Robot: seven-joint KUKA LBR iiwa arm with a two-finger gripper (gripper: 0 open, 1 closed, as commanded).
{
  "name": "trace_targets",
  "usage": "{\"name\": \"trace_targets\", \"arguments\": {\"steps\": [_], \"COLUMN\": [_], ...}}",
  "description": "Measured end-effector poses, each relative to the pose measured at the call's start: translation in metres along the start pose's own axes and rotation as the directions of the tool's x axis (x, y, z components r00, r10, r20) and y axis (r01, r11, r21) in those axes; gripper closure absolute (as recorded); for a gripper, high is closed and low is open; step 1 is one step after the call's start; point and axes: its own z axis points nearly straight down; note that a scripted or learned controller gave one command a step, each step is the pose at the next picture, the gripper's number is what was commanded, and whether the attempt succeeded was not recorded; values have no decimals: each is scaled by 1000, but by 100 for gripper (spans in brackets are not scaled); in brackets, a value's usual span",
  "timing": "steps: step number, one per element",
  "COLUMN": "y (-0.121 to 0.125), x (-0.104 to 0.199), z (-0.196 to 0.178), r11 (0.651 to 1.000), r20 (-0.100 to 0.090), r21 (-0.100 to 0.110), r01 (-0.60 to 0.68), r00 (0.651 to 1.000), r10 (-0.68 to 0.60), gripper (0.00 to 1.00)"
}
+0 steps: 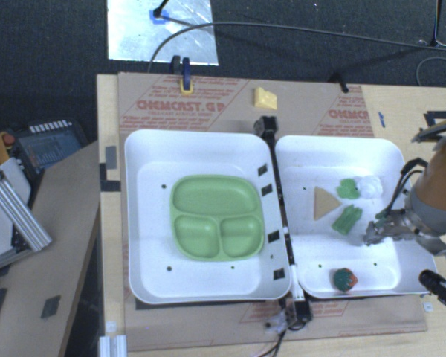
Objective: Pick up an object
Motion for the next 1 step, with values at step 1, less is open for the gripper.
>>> {"name": "trace_targets", "arguments": {"steps": [1], "y": [-3], "x": [1], "z": [-44], "r11": [1000], "r20": [0], "r21": [-2], "r01": [2], "r00": [1000], "r10": [-2], "gripper": [100]}}
